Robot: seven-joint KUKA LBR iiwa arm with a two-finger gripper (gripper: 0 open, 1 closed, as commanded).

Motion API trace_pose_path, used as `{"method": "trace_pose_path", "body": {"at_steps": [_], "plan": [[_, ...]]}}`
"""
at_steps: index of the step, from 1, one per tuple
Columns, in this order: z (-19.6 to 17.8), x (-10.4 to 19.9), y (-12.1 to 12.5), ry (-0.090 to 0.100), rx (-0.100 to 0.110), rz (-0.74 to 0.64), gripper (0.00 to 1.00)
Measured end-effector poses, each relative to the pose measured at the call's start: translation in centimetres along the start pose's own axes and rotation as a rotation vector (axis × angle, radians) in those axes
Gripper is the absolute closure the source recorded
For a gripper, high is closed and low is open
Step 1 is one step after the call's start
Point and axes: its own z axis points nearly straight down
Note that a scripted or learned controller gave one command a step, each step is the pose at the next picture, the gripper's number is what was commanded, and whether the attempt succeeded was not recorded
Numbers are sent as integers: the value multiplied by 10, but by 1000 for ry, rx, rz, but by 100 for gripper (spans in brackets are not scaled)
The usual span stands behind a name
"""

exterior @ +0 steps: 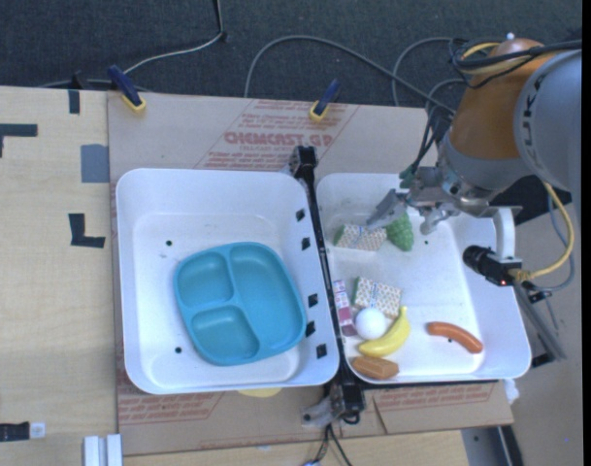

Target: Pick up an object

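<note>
At the near rim of the right-hand bin (513, 362), toy food lies bunched toward its 7 o'clock corner, apparently as it happened to fall: a hot dog (377, 367), a banana (390, 334) curled round a white ball (370, 321), a sausage (455, 336) off at 5 o'clock and a checked cracker (377, 293) just behind; the left-hand bin (140, 260) holds a blue divided tray (239, 301) at its centre. Farther back, at the right bin's 11 o'clock, the gripper (410, 213) hangs with its fingers spread apart and nothing between them, poised directly over a green toy (401, 233) beside a second cracker (359, 237), which suggests the green piece is the intended pick.
</note>
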Motion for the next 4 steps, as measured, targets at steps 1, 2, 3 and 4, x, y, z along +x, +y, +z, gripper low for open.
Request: {"method": "trace_pose_path", "body": {"at_steps": [1, 2, 3, 4], "plan": [[63, -38, 25, -1, 0, 2, 0], [90, -40, 40, -1, -2, 0, 0], [112, -43, 74, -1, -4, -2, 0], [103, -43, 74, -3, -4, -3, 100]]}}
